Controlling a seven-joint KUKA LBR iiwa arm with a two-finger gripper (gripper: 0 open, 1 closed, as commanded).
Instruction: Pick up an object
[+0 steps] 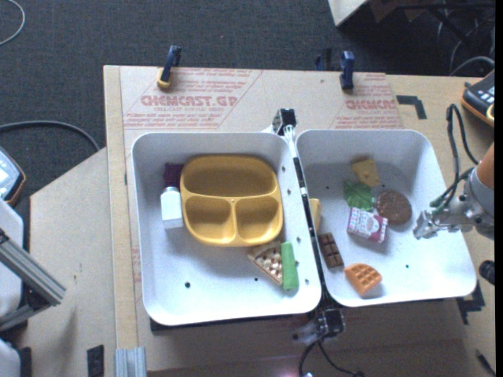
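My gripper [427, 225] hangs over the right edge of the right bin [409, 277], coming in from the right, with nothing visible between its fingers. To its left in that bin lie a brown round patty [393, 207], a pink and white carton [367, 226], a green leafy piece [358, 195], a yellow cheese wedge [365, 171], an orange waffle [363, 278] and a brown chocolate bar [330, 250]. The patty is the closest thing to the gripper, a short gap away.
The left bin [157, 281] holds a yellow divided tray [232, 199], a white bottle [171, 207], a dark purple item [174, 172], a pizza slice [269, 262] and a green stick [288, 266]. A yellow piece [314, 211] leans at the divider between the bins.
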